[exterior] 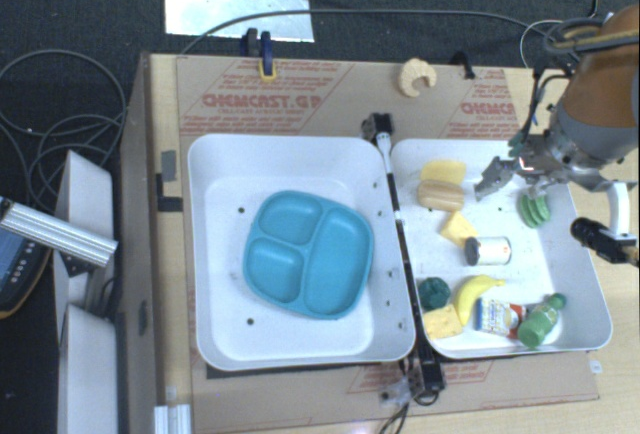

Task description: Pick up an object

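Note:
The right bin (590, 327) holds several small items. A yellow block (443, 170) and a tan bread-like piece (440, 194) lie at its far left, with a yellow wedge (458, 226) and a white can (490, 250) near the middle. Along the front are a dark green lump (433, 293), a banana (473, 290), a yellow chunk (443, 322) and a green bottle (528, 318). A green ribbed object (534, 209) lies at the right. My gripper (515, 182) hovers open over the far right part of this bin, just above the ribbed object, with nothing between its fingers.
The left bin (215, 222) holds a blue divided plate (306, 253). A tan lump (417, 76) rests on the bench behind the bins. Cables and a grey rail lie off the bench at the left.

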Controlling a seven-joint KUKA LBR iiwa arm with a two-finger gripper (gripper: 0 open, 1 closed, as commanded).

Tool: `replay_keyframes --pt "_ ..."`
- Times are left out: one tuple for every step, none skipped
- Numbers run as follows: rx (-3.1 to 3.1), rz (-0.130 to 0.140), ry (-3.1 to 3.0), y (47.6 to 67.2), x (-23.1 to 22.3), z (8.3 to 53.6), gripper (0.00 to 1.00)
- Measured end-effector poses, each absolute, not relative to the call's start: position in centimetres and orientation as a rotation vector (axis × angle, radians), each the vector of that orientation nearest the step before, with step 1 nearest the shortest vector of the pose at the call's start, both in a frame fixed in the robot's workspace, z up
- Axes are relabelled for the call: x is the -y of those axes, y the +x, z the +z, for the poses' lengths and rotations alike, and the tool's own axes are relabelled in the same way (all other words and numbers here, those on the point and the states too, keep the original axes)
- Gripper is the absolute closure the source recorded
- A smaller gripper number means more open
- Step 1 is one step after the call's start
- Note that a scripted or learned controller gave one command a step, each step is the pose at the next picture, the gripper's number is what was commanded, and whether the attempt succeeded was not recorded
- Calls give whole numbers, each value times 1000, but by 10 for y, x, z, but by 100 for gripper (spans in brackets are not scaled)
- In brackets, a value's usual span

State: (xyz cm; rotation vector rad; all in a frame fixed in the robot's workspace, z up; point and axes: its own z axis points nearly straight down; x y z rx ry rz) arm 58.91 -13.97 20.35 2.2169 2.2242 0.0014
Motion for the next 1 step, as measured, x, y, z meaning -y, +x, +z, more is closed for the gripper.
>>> replay_keyframes --pt "-2224 -2 2221 581 128 109 0"
